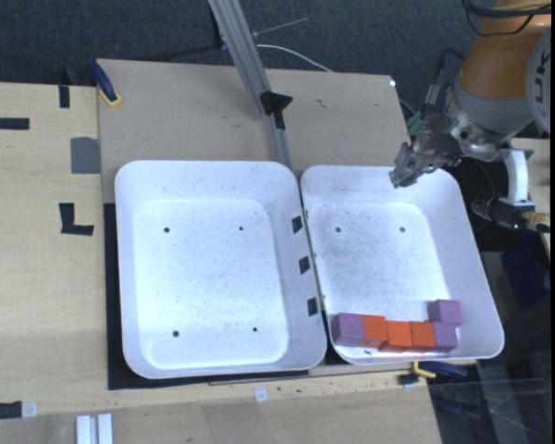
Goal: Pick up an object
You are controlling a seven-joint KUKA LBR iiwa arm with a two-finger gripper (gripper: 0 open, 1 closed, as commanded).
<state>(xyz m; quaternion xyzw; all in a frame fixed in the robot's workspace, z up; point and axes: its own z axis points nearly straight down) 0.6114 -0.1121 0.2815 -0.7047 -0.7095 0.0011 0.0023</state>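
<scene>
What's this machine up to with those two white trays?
A robot arm reaches in from the right, with its tool over the far edge of the right tray. It is meant to pick something up. The only things to grab are purple and orange blocks bunched along that tray's near edge, well away from the tool. The left tray sits beside it.

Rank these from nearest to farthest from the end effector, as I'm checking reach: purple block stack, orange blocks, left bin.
From the end effector:
1. Purple block stack, right bin's near right corner.
2. Orange blocks, along that bin's near wall.
3. Left bin, measured to its middle.
</scene>
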